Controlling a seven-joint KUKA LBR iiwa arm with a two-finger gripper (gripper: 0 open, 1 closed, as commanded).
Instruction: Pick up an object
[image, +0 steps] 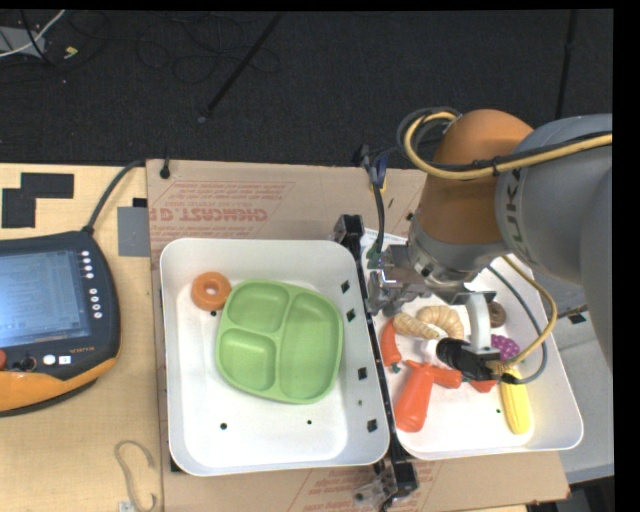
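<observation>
Camera view: arm over right bin, above croissant.

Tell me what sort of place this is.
Most likely a robotics lab bench set up for picking trials: two white bins side by side on cardboard, toy food such as a carrot and a doughnut, and a control tablet beside them.

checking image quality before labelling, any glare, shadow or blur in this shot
Camera view: sharp overall; the white bins are bright but not blown out; the arm casts soft shadow over the toys in the right bin; the background above the bench is dark.
</observation>
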